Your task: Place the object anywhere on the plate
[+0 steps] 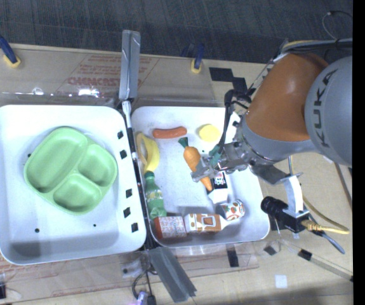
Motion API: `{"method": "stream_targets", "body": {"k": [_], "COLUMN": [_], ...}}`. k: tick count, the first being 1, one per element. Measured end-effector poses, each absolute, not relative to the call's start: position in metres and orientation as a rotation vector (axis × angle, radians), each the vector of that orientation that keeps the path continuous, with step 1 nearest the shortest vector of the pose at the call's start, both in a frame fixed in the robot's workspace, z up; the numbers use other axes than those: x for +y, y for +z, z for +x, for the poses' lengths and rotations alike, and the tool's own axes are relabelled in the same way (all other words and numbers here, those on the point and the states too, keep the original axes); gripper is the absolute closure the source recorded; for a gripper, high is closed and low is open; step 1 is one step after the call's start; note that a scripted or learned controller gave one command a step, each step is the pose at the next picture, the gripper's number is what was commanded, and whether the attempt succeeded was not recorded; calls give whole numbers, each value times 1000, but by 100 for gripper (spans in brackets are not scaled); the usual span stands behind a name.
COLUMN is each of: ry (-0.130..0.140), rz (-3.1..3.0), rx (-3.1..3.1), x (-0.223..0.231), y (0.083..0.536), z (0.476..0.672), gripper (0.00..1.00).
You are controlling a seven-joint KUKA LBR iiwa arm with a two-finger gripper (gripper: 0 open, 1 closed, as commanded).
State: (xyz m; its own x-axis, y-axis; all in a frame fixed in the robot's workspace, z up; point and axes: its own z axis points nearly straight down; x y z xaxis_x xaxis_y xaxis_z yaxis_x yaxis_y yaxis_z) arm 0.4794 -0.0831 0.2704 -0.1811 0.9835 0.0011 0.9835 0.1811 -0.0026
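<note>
Down in the right-hand white bin [169, 116], the arm's two-finger gripper [215, 165] hangs low over the clutter, right at the lower tip of a small orange toy carrot with a green top [192, 158]; from where I stand I cannot tell whether it is spread, closed, or gripping anything, because the grey wrist and the big orange band of the arm [290, 103] crowd in from the right and cover that spot. The carrot lies at a slant near the middle of the bin, its green end toward the far wall. Just behind it a reddish-brown toy sausage [169, 132] lies across the bin floor, and a round yellow lemon-like piece [208, 132] sits near the far right corner, close beside the arm. Against the left wall a yellow banana-shaped toy [148, 152] curves along the divider, with a green bottle-like piece [153, 196] just below it. Along the near wall a red-and-white carton lying on its side [186, 225] touches a small white-and-orange box [232, 210], and a small black-and-white packet [219, 181] sits just beneath the gripper. The light green plastic plate with three compartments [71, 168] rests alone in the left-hand white bin [17, 234], well apart from the carrot and the gripper, with the divider between the bins lying between them.
</note>
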Motion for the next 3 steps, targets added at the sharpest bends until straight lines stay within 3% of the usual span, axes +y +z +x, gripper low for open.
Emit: {"method": "stream_targets", "body": {"k": [1, 2, 3], "ry": [4, 7, 6], "rz": [-1662, -1657, -1658], "rx": [-2661, -2663, -2663], "x": [-9, 61, 61], "y": [251, 190, 191], "z": [500, 535, 535], "gripper": [100, 100, 0]}}
